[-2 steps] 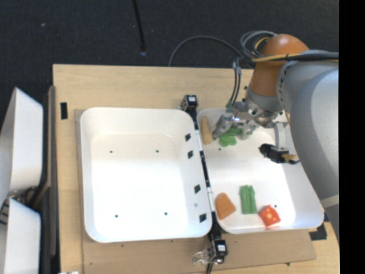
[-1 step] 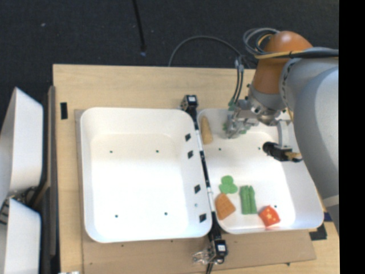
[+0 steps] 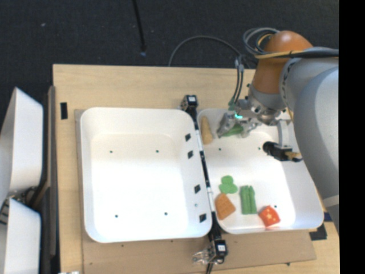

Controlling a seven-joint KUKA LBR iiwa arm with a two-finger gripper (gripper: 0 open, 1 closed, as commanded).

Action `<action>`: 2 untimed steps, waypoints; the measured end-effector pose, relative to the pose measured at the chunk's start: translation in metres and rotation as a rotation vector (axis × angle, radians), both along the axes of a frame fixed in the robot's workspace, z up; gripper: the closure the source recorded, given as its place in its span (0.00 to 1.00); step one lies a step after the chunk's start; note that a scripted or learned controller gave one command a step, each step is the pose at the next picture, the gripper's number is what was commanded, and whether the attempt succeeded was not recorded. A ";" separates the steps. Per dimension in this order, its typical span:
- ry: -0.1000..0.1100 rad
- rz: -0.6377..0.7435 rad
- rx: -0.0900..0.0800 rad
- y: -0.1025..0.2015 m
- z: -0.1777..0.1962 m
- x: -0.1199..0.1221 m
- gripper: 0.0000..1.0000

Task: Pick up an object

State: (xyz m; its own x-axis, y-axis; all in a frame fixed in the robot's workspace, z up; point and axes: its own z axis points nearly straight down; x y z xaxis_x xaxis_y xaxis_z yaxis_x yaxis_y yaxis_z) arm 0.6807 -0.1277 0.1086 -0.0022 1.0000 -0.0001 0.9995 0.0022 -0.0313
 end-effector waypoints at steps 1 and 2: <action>0.002 -0.010 0.002 -0.036 -0.009 0.002 0.00; 0.013 -0.009 0.000 -0.037 0.000 0.000 1.00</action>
